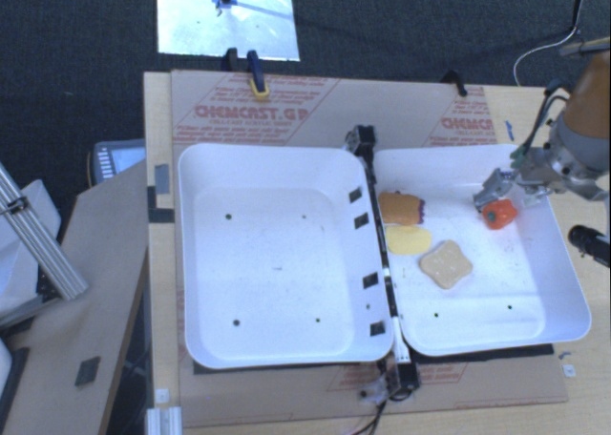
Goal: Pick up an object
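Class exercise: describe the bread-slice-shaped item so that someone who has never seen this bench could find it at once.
Start at the right-hand white bin, the one the arm reaches into. Three items lie near its left wall; the toast-shaped piece is the one nearest the camera, just below the flat yellow piece. It alone is pale tan with a squarish bread-slice outline.

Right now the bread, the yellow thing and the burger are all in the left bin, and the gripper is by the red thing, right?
Not quite. The bread, the yellow thing and the burger are in the right bin, not the left bin. The camera view shows this. The gripper is by the red thing, as you said.
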`<state>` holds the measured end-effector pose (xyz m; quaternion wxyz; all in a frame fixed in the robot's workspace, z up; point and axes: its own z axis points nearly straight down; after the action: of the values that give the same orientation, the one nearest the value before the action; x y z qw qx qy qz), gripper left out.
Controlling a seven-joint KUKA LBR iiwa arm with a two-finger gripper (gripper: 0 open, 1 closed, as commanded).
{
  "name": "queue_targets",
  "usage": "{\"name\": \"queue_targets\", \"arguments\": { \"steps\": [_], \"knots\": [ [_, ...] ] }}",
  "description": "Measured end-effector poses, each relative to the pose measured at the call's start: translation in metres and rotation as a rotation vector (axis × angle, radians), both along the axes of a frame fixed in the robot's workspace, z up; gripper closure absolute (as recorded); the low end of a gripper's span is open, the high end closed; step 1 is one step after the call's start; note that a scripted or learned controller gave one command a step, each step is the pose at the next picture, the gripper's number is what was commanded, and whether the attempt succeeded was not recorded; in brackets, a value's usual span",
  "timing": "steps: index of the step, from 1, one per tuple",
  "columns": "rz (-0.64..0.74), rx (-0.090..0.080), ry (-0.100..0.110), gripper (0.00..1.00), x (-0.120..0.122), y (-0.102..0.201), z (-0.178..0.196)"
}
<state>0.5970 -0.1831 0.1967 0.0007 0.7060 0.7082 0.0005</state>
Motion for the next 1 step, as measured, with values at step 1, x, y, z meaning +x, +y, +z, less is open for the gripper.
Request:
{"name": "queue_targets", "arguments": {
  "steps": [1],
  "knots": [
    [0.005,-0.005,-0.022,0.0,0.0747,0.0185,0.2027]
  ]
}}
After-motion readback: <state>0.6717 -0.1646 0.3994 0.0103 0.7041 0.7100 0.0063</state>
